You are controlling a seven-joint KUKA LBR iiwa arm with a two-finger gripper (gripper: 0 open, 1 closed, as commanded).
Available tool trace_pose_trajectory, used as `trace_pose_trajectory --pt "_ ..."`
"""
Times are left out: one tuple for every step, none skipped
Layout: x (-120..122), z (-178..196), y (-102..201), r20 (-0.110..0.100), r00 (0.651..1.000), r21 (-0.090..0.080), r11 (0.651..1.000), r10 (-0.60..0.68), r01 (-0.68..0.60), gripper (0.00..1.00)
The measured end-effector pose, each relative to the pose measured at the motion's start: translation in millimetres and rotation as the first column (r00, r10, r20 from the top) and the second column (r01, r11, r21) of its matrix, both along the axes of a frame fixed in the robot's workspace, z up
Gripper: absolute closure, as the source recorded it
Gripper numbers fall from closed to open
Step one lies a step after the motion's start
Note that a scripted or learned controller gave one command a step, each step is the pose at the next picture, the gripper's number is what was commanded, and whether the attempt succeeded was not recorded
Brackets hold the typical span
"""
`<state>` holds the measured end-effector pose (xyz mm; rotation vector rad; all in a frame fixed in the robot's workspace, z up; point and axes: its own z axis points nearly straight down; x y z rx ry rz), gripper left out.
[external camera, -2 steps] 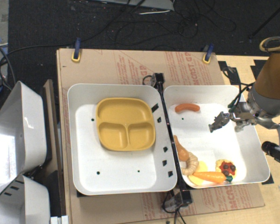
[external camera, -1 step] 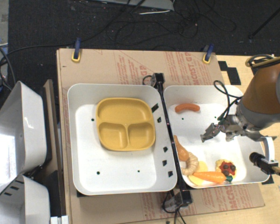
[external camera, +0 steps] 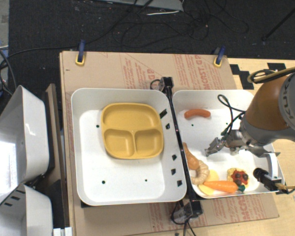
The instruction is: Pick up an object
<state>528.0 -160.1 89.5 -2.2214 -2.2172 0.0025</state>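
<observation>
Approach step. The grey two-finger hand (external camera: 212, 148) hovers in the right white bin (external camera: 214, 98), apparently parted and grasping nothing. Nearest candidate: tan shrimp-shaped toy (external camera: 197, 164), just beside it. Next move calls for descent and closure.

Both bins (external camera: 83, 132) look like smooth, faintly glossy white plastic. The divided plate (external camera: 132, 130) at centre left is matt yellow plastic. The worktop (external camera: 132, 68) is dull brown cardboard with red print. The tool (external camera: 211, 149) at right looks metallic grey.
</observation>
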Motion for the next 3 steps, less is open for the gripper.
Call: trace_pose_trajectory --pt "1 13 0 0.003 1.0 -0.001 1.0 -0.001 0.001 1.0" --pt "2 55 2 0.007 1.0 -0.002 1.0 0.004 -0.004 1.0" --pt "-4 111 -4 0.008 1.0 -0.003 1.0 0.002 -0.002 1.0"
